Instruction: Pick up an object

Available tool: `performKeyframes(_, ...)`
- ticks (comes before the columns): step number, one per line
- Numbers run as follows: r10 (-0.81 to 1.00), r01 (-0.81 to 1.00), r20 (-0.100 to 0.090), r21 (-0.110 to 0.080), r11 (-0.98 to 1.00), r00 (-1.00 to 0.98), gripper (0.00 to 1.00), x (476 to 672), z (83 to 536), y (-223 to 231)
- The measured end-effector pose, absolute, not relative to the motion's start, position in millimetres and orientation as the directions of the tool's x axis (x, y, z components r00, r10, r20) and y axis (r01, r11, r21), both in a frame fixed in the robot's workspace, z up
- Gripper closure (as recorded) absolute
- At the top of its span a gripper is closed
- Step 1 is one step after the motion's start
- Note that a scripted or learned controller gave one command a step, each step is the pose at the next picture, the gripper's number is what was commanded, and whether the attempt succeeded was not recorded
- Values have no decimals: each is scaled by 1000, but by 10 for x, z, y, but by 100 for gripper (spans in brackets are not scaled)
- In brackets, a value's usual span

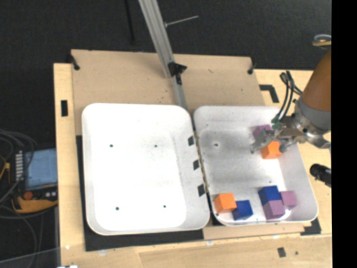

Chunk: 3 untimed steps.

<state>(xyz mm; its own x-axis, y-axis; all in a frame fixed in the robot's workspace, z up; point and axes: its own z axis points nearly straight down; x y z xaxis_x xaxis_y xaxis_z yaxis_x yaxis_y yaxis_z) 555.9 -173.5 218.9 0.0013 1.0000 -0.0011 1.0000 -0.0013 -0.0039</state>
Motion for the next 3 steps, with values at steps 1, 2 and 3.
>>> performKeyframes(1,1000,1000,-1,-4,-1,1,0,5460,1701,-1727)
performKeyframes(2,1000,1000,-1,-5,-3,3,0,5431,1086,-1681)
performKeyframes(3,1000,1000,0,5,-11,11,100,5459,1233,-1690)
